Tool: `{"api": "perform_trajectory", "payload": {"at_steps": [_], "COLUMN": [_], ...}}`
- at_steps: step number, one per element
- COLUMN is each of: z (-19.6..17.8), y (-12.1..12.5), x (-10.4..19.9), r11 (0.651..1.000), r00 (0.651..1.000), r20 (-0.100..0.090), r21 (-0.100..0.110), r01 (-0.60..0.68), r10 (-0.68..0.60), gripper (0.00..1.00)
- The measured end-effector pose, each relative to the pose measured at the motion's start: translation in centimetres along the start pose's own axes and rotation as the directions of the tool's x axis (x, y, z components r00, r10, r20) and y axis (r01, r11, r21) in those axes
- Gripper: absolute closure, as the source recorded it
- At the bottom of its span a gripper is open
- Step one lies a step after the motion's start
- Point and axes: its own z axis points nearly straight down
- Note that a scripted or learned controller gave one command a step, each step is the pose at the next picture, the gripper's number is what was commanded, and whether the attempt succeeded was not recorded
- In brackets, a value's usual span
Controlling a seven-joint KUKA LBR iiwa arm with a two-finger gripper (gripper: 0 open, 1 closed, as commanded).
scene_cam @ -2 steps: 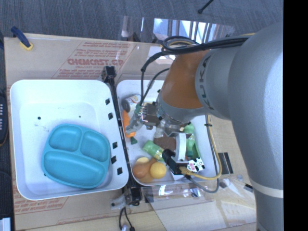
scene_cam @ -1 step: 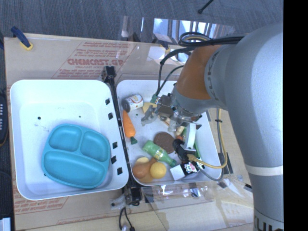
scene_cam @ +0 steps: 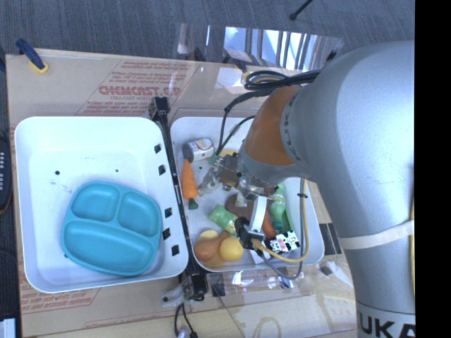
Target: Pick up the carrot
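Observation:
The carrot [scene_cam: 189, 182] is orange with a green stub at its near end. It lies lengthwise along the left wall of the right bin [scene_cam: 315, 239]. My gripper [scene_cam: 213, 174] hangs over the middle of that bin, just right of the carrot and apart from it. The grey arm and its orange band [scene_cam: 271, 136] cover much of the bin's right half. Nothing shows between the gripper and the carrot.
A small tin can [scene_cam: 199, 148] lies at the back of the right bin. A green item [scene_cam: 222, 217], an orange fruit [scene_cam: 207, 246], a yellow fruit [scene_cam: 230, 248], a green bottle [scene_cam: 277, 210] and a cow-patterned item [scene_cam: 284, 243] sit toward its front. The left bin [scene_cam: 42, 136] holds a blue divided tray [scene_cam: 113, 225].

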Motion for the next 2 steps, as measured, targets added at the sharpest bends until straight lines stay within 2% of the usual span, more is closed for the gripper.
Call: {"api": "perform_trajectory", "payload": {"at_steps": [1, 2], "z": [-10.3, -9.7], "y": [8.8, 2.9], "x": [6.9, 9.3], "r11": [0.999, 0.989], "r00": [0.999, 0.989], "r20": [-0.004, -0.003], "r21": [-0.006, 0.007], "r01": [0.048, 0.146], "r10": [-0.048, -0.146], "gripper": [0.00, 0.00]}}
